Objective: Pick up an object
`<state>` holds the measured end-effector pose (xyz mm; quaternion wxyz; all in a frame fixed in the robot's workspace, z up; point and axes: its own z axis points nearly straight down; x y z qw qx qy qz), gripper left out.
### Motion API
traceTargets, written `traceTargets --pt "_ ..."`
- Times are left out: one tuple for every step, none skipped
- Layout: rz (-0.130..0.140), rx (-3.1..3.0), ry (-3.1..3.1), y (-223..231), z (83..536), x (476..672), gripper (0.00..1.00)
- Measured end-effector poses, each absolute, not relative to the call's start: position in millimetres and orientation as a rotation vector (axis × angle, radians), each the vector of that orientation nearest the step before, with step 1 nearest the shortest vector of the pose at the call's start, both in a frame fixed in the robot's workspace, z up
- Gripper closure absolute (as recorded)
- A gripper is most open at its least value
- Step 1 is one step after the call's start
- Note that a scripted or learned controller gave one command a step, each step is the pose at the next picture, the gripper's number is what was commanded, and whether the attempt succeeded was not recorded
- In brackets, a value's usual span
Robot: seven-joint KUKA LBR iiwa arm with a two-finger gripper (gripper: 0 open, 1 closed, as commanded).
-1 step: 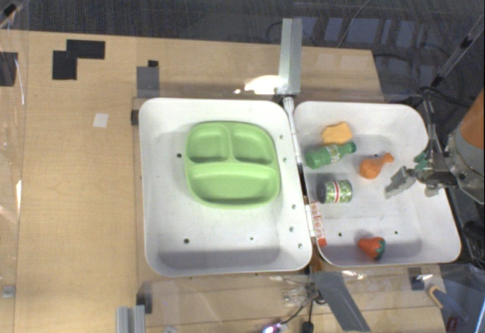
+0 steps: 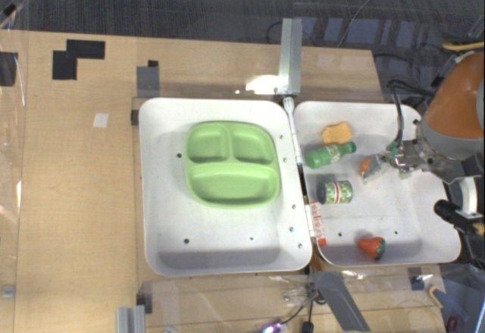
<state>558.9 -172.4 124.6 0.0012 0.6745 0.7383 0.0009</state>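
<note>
Best to drop squarely: the two-finger gripper [image 2: 377, 165], its fingers' state unreadable, hangs over the small orange piece [image 2: 366, 165], three o'clock of the green bottle [image 2: 330, 153].

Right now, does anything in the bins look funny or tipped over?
Yes. In the right bin, the green bottle and the can both lie on their sides instead of standing. Nothing looks spilled or broken. The green tray sits flat in the left bin.

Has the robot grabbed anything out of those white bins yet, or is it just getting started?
Nothing looks lifted yet. The pincer sits low in the right bin, by a small orange object; I can't tell if it grips it. The green bottle, can, yellow piece and red item lie on the bin floor. Grasping and lifting remain.
</note>
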Motion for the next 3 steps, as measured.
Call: traceTargets --pt "0.015 2.300 2.124 -115 91 591.4 0.00" --pt "0.028 2.294 2.127 -113 104 594.4 1.00" --pt "0.007 2.336 2.094 -59 200 647.9 1.00"
